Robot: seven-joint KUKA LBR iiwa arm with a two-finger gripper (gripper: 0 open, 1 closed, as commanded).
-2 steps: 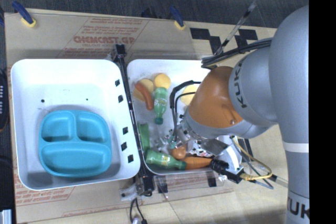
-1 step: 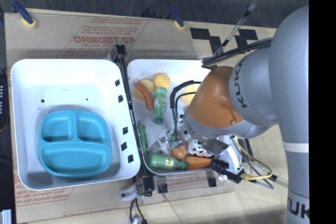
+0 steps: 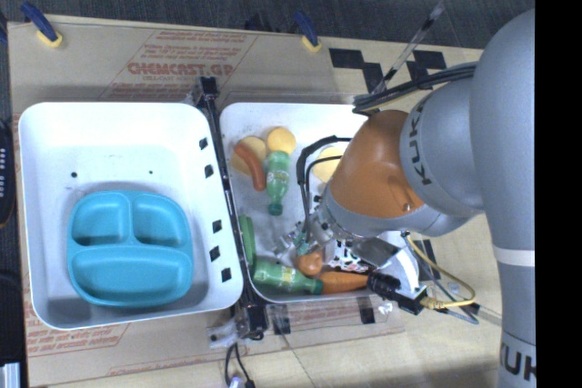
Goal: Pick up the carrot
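While the arm (image 3: 427, 159) reaches in from the right and hangs low over the right-hand bin (image 3: 273, 112), the carrot (image 3: 341, 281) lies at that bin's near edge, its thick end toward the middle of the bin and its thin end pointing right. It rests just beside a green bottle (image 3: 286, 278) lying flat along the same wall, and the two appear to touch or nearly touch. The gripper (image 3: 305, 241) sits just above the carrot's thick end, mostly hidden beneath the orange band and wrist; whether it is released, clenched or grasping anything cannot be told, and no object is seen held. Further back in the same bin lie a second green bottle (image 3: 277, 180), a sausage-like piece (image 3: 249, 163) and a yellow fruit (image 3: 281, 140). The left-hand bin (image 3: 55, 127) holds a blue divided tray (image 3: 132, 247). Judged from this arrangement, the approach stage is in hand and the lift is not yet done. To do it well, the grip should cross the carrot's short axis near the thick end, on the side away from the bottle, so that nothing else is caught. The near wall leaves little room, so a straight vertical descent looks safer than a slanted one. The main risks appear to be pinching the bottle or glancing off the carrot's rounded surface.
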